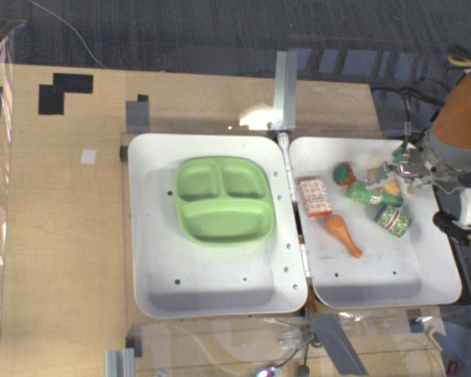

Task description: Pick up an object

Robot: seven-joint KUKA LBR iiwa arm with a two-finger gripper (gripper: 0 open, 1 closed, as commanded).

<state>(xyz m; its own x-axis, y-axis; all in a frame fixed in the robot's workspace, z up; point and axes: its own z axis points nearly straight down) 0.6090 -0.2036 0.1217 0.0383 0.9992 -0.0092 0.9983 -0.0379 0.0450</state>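
You see the hand (404, 166) low over the right bin (424, 285), near its 2 o'clock corner, beside a green bottle (366, 195) and a small can (393, 220). At the bin's 9 o'clock lies a pink carton (315, 196), an orange drumstick (342, 235) just below. A green divided plate (224, 199) sits centred in the left bin (153, 289).

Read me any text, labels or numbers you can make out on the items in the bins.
Nothing is legible.
Red and white box: printed face, too blurred to read.
Green can: has a label, too small to read.
Green bottle: no readable print.
Green tray, carrot: no markings seen.
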